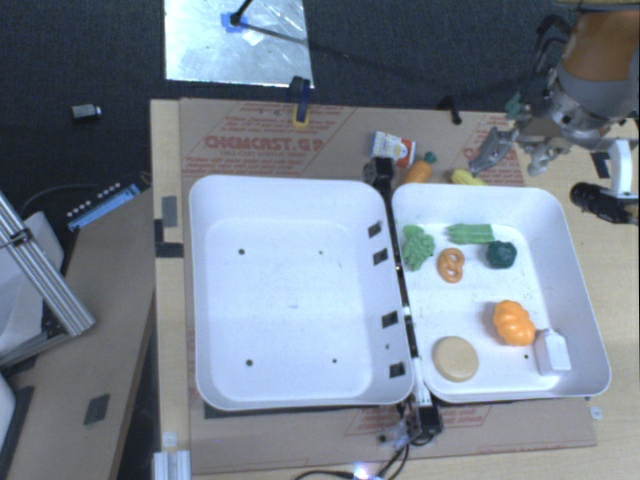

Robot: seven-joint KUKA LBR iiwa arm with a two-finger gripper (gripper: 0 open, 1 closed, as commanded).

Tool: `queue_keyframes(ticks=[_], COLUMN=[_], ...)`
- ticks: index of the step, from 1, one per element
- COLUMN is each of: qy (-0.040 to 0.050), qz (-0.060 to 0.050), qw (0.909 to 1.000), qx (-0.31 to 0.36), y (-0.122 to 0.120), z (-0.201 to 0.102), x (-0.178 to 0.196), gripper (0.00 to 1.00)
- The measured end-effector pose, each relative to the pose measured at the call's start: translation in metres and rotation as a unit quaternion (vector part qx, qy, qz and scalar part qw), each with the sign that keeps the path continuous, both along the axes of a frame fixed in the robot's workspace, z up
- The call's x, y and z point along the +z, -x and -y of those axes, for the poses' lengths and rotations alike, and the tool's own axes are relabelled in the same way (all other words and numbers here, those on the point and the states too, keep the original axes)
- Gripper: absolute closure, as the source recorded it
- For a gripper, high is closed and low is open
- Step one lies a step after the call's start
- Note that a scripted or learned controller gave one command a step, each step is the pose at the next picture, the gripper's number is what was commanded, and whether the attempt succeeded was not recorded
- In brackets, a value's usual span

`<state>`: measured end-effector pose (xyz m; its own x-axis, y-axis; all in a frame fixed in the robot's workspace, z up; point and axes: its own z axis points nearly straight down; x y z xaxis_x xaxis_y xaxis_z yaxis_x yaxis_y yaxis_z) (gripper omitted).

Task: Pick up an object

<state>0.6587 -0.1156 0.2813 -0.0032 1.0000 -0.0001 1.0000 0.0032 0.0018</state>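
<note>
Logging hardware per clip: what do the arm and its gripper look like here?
The arm is grey with a broad orange band above the wrist and dark cables running along its upper part. It ends in a pale grey metal gripper with two slim fingers. A white block with black parts sits beside the wrist.

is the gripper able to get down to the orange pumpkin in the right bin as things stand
Probably yes. The pumpkin lies open from above, apart from the tan disc and the white block by the bin's wall. The gripper hangs beyond the right bin's far rim.
</note>
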Motion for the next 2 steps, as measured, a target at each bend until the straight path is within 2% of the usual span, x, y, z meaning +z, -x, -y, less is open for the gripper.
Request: queue_keyframes(ticks=[1, 2], qy=[0.0000, -0.0015], qz=[0.002, -0.005], qw=[1.0000, 1.0000], qx=[0.002, 0.002], y=[-0.001, 0.060], z=[0.000, -0.075], x=[0.011, -0.081], gripper=[1.00, 1.00])
